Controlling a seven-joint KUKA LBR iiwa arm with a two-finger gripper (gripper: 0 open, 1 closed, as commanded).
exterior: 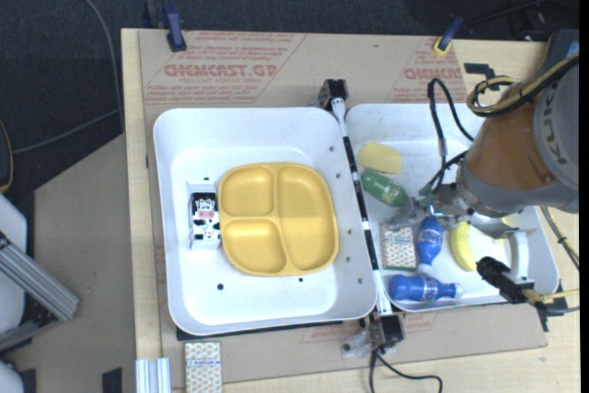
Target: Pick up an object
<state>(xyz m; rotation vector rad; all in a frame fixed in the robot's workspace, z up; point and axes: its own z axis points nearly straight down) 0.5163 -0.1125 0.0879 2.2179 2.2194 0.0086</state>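
Two white bins side by side on a bench. In the left bin (175, 198): a yellow divided plate (276, 218), with a small black-and-white carton (203, 218) just beside its left edge. In the right bin (405, 120): a pale yellow sponge (381, 157) near the top, a green bottle (384, 190) just below it, a small patterned packet (398, 247), an upright blue bottle (429, 241), a second blue bottle (420, 290) lying along the bottom wall, and a yellow banana (463, 247). Gripper (431, 209) low over the blue bottle's top; whether open or closed, cannot tell
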